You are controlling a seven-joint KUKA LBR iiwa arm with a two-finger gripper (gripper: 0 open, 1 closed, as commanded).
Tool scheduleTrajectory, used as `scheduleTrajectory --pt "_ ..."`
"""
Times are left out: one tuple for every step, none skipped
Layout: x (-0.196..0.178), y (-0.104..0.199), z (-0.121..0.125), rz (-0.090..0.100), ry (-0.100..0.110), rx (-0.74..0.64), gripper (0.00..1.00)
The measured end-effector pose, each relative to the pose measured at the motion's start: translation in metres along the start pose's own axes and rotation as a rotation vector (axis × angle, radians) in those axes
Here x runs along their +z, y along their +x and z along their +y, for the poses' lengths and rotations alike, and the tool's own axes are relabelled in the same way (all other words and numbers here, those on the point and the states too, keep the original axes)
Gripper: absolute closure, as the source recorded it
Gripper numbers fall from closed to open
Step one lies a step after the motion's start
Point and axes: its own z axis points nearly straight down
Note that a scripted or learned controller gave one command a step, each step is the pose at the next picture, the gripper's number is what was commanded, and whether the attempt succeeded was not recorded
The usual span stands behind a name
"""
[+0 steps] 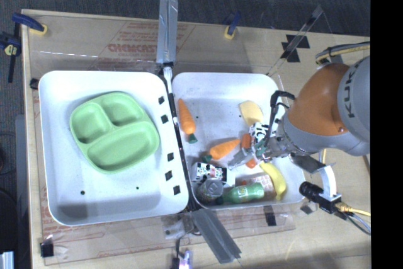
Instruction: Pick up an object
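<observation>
Jaws sit low in the right bin point(214, 82), at the end of the grey arm point(327, 113) reaching in from the right; whether they are open or closed cannot be told, the tip being lost in clutter. Gripper point(257, 149) sits over the middle of the pile.

Nearest things: small orange carrot point(223, 149) lying just left of the tip, tilted, pale end toward the gripper. Black-and-white spotted piece point(257, 131) just above the tip. Banana point(275, 178) just below and right, curved, lying against the bin's right side. Pale yellow block point(251, 112) up and left of the tip, near the bin's upper part.

Farther off: second carrot point(186, 118), longer, with a green end, lying along the bin's left wall, well apart from the tip. Green bottle point(244, 193) on its side along the bottom wall. Round grey can point(212, 188) beside it, left.

Left bin point(56, 198) carries a green divided plate point(114, 131), three compartments.
</observation>
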Motion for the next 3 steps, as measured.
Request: scheduleTrajectory --pt "0.041 -0.01 0.038 -0.008 -0.014 -0.022 0.0" --pt "0.034 -0.01 0.038 -0.006 -0.011 -0.025 1.0" --pt "-0.112 0.029 0.101 -0.003 -0.003 0.088 1.0"
